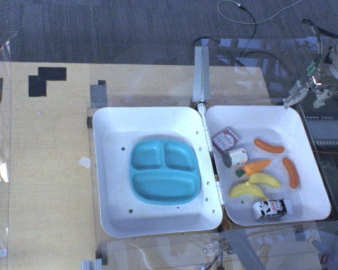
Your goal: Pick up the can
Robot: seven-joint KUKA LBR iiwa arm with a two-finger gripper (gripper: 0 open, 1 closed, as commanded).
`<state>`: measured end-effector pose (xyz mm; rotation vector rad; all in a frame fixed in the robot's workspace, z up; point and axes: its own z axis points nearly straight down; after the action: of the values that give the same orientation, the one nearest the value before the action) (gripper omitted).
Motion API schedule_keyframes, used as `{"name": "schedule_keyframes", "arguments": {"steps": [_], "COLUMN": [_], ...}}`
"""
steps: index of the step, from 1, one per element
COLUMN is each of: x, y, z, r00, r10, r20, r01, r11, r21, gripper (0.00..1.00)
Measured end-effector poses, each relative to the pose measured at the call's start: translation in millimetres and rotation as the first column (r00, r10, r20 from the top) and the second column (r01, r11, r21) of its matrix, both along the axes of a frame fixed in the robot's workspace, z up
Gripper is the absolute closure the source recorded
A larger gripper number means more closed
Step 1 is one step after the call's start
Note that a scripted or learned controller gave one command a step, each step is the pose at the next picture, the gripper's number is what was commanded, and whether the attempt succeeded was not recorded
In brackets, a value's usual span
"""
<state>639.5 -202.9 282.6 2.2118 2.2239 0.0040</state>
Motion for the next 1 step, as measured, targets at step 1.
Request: {"name": "schedule_keyframes", "arguments": {"steps": [1], "x": [-14.1], "y": [42.8], "z": [-123.0], "r00": [1.0], "r10": [-0.007], "r20": [-0.002], "r01": [0.007], "r11": [1.0], "r21": [0.002], "gripper": [0.0]}}
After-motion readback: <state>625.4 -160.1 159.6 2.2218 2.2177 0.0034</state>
